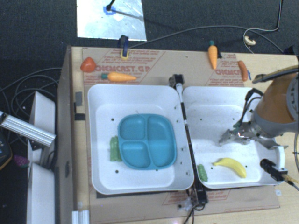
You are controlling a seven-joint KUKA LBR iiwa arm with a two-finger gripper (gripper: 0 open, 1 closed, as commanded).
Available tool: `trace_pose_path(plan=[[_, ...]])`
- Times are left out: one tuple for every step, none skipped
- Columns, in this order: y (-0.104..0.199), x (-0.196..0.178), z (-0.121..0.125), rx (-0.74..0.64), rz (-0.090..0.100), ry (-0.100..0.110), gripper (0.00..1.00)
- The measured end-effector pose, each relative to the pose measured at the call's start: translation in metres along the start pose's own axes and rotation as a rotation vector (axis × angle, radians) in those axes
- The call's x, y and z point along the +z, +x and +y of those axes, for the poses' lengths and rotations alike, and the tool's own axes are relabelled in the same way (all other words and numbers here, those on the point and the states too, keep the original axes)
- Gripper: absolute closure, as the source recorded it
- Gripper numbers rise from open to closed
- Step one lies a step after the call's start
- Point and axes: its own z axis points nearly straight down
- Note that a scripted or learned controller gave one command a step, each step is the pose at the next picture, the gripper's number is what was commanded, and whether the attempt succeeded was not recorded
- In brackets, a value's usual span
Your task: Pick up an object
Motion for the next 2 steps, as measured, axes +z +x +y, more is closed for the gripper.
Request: trace_pose_path(plan=[[-0.023,-0.028,0.077,-0.003,-0.002,-0.004,0.00],[-0.038,-0.078,-0.001,0.001,-0.002,-0.002,0.00]])
